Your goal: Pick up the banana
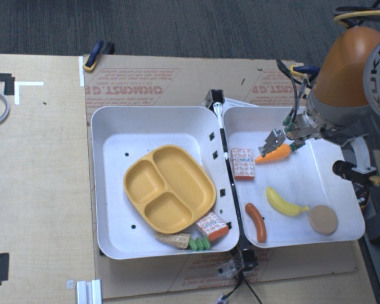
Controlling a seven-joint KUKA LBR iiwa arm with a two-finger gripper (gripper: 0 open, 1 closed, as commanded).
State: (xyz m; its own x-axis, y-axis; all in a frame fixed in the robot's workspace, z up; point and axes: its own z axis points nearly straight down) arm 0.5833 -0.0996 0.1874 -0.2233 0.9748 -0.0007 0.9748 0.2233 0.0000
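The yellow banana (285,203) lies flat in the right bin (304,176), toward its front, between a red sausage (256,221) and a round tan disc (323,220). My gripper (273,143) hangs over the back of the same bin, well behind the banana and apart from it. An orange carrot (273,154) with a green top sits right against the gripper's tip. Whether the gripper grips the carrot is not visible from this angle.
A small red-and-white carton (242,163) stands by the right bin's left wall. The left bin (107,170) holds a yellow divided plate (170,187), a small orange box (213,227), a beige piece (174,240) and a green item (201,243).
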